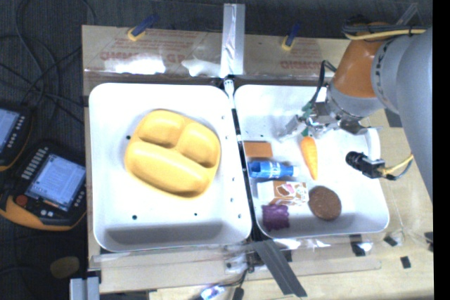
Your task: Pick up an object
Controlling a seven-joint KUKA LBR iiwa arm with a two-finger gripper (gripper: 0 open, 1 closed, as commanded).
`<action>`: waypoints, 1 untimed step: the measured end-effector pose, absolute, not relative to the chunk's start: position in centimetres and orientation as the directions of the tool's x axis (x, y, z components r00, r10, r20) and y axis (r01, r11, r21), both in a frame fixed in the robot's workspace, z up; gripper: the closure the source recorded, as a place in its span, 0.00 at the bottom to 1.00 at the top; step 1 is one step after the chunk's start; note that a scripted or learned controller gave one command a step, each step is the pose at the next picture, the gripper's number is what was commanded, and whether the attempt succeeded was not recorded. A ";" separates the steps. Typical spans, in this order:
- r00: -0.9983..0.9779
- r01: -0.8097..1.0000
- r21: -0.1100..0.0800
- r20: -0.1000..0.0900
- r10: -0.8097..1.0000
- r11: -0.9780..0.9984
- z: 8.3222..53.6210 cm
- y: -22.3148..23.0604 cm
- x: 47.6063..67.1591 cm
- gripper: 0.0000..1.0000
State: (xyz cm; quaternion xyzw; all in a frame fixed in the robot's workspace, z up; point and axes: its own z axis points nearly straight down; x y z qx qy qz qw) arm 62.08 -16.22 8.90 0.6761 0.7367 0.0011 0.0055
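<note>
Hand (310, 124) low in right bin (365, 218), grip state unclear; carrot (309, 155) just below it, touching or not unclear.

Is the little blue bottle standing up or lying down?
Lying down. The blue bottle rests on its side on the right bin's floor, beside the carrot.

Bins (105, 151) glossy white plastic; bread (172, 151) smooth, matt.
</note>
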 end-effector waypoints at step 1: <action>-0.085 0.996 0.012 -0.005 0.996 0.085 9.9 -16.2 62.2 1.00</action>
